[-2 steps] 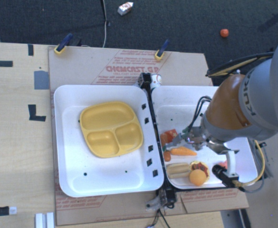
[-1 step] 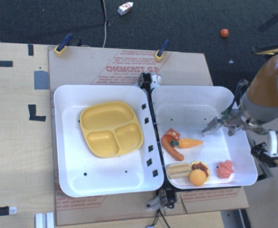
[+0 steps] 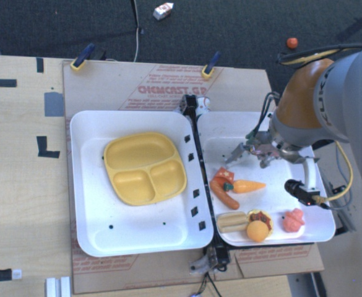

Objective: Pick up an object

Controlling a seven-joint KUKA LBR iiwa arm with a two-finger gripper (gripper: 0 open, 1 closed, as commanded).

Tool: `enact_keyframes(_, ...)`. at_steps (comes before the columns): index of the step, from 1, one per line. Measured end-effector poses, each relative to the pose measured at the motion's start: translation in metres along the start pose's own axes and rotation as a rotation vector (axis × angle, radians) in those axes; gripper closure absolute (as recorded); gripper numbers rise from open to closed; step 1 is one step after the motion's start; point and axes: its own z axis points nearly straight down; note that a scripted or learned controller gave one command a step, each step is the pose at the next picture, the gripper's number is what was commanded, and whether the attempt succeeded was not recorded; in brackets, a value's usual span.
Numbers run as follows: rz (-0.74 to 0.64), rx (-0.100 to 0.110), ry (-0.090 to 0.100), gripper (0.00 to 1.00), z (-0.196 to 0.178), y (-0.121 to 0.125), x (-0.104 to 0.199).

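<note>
1. Bench (image 3: 20, 166): pale wood, with a cardboard sheet under both bins.
2. Arm (image 3: 329, 98): mine, grey with an orange band, reaching in over the right bin's far side.
3. Left bin (image 3: 85, 184): white, shallow; it bears only the tray.
4. Right bin (image 3: 221, 132): white, shallow; every candidate for picking lies here, toward its near half.
5. Tray (image 3: 145, 167): yellow, three compartments, flat in the left bin. Too broad for me; I pass over it.
6. Gripper (image 3: 247, 152): mine, hanging above the right bin's bare middle, apart from all the food. The fingers look spread, with nothing between them.
7. Carrot (image 3: 247, 186): orange, lying on its side, point toward the arm; nearest thing to my fingers and my likeliest target.
8. Sausage (image 3: 224, 194): red-brown, just beside the carrot's leafy end, possibly touching it.
9. Bun (image 3: 231, 221): pale, against the near wall.
10. Orange (image 3: 257, 230): round, touching the bun; likely to roll.
11. Pink piece (image 3: 293, 221): small, near the right corner.
12. Method, as I judge it: shift toward the carrot's middle, straddle it across its narrow width, descend low, keep clear of the sausage, then close.
</note>
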Motion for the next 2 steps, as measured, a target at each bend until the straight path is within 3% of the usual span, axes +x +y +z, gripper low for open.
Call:
enact_keyframes(1,0.011,-0.008,-0.006,0.00,0.035,-0.023,0.017)
enact_keyframes(2,0.017,0.005,-0.004,0.00,0.031,-0.087,-0.058)
